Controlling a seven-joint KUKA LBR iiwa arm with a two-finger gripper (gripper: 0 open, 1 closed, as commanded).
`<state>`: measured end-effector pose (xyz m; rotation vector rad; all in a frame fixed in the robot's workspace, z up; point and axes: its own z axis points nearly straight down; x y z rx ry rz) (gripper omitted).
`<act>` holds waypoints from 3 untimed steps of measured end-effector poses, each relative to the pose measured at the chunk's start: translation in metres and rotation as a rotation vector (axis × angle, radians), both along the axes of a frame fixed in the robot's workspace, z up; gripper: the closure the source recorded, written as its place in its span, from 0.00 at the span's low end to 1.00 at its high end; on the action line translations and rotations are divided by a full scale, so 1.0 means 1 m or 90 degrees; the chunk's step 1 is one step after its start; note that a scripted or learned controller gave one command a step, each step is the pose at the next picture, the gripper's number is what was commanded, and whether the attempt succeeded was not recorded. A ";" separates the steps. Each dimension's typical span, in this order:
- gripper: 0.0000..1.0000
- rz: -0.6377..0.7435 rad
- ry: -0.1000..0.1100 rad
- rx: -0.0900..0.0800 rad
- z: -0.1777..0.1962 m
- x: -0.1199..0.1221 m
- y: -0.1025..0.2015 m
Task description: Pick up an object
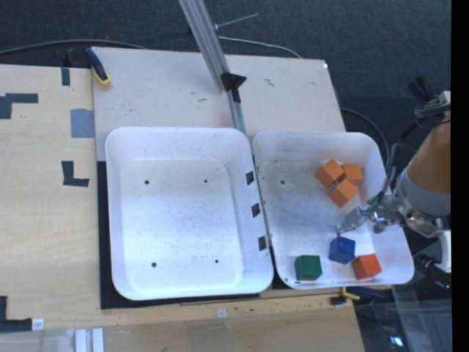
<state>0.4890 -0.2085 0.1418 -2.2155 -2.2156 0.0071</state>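
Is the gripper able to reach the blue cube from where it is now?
Probably yes. The gripper hangs just above the blue cube in the right bin, with nothing between them. The red cube sits close beside it and might be bumped.

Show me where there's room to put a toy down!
The left bin has a bare floor. In the right bin, the top-left stretch is free; orange blocks, blue block, green block and gripper crowd its right and bottom.

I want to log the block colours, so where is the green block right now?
In the camera view the green block sits in the right bin, near its front edge toward the left, with the blue block just to its right.
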 end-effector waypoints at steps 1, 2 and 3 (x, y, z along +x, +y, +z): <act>0.00 0.004 -0.005 -0.001 -0.053 0.076 0.001; 0.00 -0.003 0.033 0.009 -0.053 0.161 0.016; 0.00 -0.004 0.029 0.008 -0.054 0.160 0.016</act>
